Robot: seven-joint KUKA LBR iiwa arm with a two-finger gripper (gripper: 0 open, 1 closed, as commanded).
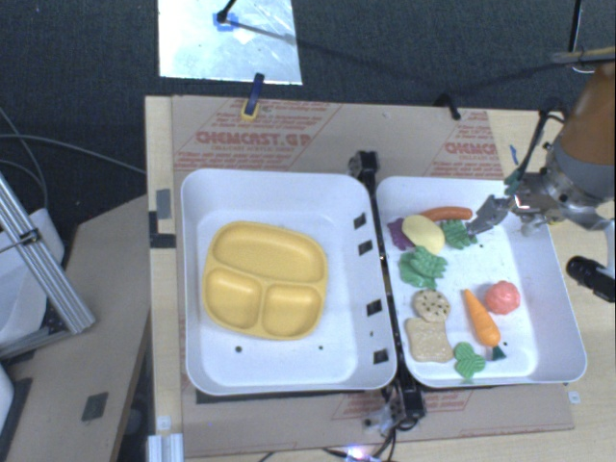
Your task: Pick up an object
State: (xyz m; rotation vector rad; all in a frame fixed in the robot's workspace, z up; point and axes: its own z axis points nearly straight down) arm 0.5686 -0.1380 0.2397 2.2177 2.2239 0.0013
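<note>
White plastic, two shallow bins side by side. Left bin (197, 258) carries a yellow divided tray (265, 279) near its centre. Right bin (563, 325) carries the toy food: a yellow lemon-like piece (423, 231) and a red-orange sausage (446, 214) near the far edge, a purple piece (397, 233) by the far left corner, green leafy pieces (422, 267) just below the lemon, a round cookie (432, 305) and a tan cracker (427, 341) toward the near left corner, an orange carrot (480, 318) and a pink ball (502, 297) nearer the right edge, a small green piece (469, 359) at the near edge. My pincer (481, 218) sits low at the far edge, beside the sausage's right end and over a green piece (460, 234). Whether it is released or clenched, I cannot tell; nothing visibly grasped.
</note>
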